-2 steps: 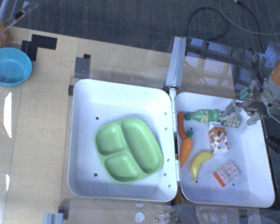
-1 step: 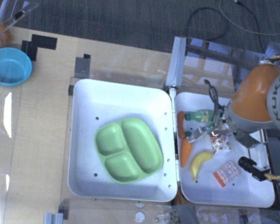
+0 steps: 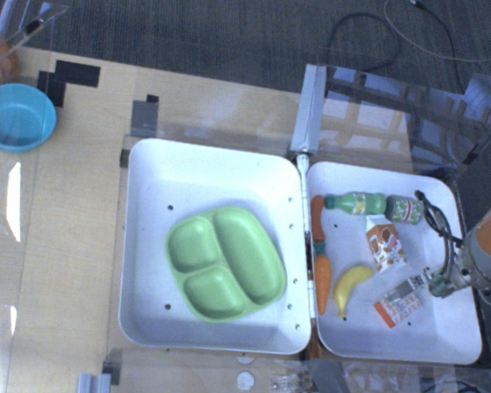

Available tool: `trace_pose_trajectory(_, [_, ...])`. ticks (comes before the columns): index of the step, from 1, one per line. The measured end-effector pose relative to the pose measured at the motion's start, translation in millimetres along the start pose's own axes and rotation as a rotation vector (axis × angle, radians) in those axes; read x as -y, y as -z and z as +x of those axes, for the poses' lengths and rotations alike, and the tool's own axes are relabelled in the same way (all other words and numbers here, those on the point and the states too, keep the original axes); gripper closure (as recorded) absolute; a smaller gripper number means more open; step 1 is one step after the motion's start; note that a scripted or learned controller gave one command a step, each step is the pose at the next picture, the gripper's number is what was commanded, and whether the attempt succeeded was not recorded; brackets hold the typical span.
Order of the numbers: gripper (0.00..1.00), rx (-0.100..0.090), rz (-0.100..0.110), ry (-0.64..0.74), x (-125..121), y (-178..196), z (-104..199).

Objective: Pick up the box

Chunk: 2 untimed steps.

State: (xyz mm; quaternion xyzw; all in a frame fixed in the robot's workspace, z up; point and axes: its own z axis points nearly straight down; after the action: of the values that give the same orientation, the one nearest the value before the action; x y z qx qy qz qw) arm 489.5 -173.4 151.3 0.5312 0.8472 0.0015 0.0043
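Box, small with an orange end, lies flat and slanted in the right bin, just right of a banana and near a carton; the gripper sits touching its upper corner, but I cannot tell whether its jaws have closed.

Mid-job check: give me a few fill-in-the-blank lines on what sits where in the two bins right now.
1. The green tray lies in the ____ bin.
2. The bottle lies along the ____ edge of the right bin.
3. The banana lies just right of the ____.
4. The gripper is at the box's ____ end.

Missing words: left; far; carrot; right
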Motion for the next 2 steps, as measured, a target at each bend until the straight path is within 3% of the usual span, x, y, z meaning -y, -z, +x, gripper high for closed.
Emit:
trace_pose_trajectory(1, [0.00,0.002,-0.007,-0.131,-55.3,-61.2,58.4])
trace_pose_trajectory(2, [0.00,-0.001,0.000,-0.364,-113.2,38.7,22.3])
